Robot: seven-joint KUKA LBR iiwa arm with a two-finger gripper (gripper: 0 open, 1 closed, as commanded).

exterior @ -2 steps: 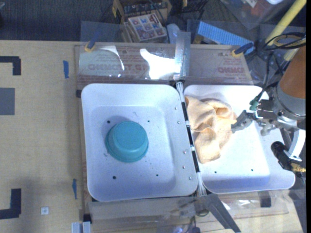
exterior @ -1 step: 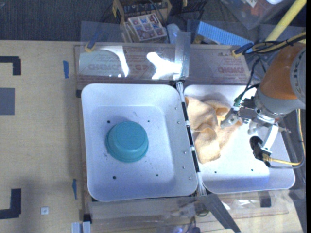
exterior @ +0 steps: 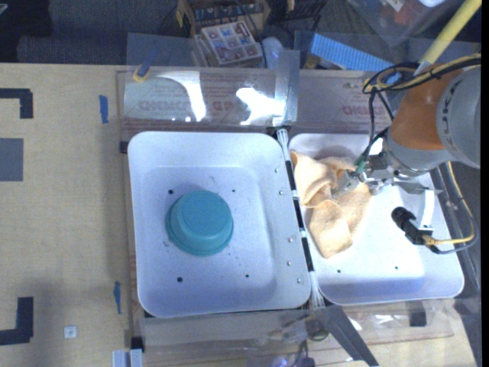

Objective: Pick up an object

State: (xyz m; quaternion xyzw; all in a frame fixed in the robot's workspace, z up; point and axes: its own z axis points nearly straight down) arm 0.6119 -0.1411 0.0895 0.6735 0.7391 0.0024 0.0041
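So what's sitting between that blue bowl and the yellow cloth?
In the camera view, just the bins' white rims separate the blue bowl from the yellow cloth.

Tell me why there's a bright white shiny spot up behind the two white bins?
In the camera view, that is glare: light bounces off the clear plastic panel behind the left white bin and washes out what lies beneath. The round teal bowl looks sharp and evenly lit, with only a soft shadow. The crumpled yellow cloth beside the gripper looks a little blurry.
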